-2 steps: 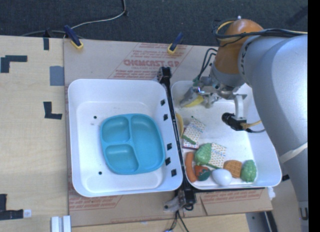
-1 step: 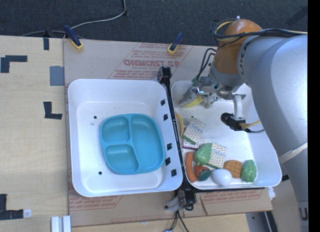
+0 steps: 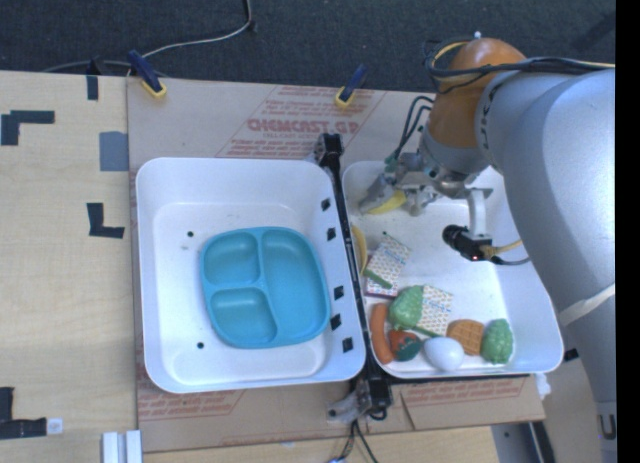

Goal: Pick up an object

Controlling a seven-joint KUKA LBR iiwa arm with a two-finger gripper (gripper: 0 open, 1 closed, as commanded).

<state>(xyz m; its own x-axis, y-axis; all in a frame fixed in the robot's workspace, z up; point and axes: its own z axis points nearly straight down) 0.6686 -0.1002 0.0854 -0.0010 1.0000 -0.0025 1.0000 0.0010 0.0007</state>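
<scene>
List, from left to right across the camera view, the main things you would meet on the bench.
Left white bin → blue divided tray → black divider clips → right white bin with toy food → grey arm.

Two white bins are sitting on the counter (image 3: 70, 281): the left bin (image 3: 160, 251), away from the fingers (image 3: 385, 194), and the right bin (image 3: 520, 301), holding them. One blue divided plate (image 3: 264, 285) with three compartments is lying in the farther bin. Below the fingers two green leafy pieces (image 3: 407, 306) are lying, one near them and one (image 3: 497, 340) farther off, along with one white egg (image 3: 443, 353), one orange piece (image 3: 465, 334), one carrot-like piece (image 3: 380, 330) and two patterned packets (image 3: 387, 256). Two yellow-and-blue clamps (image 3: 146, 75) are gripping the cardboard beyond the fingers
</scene>
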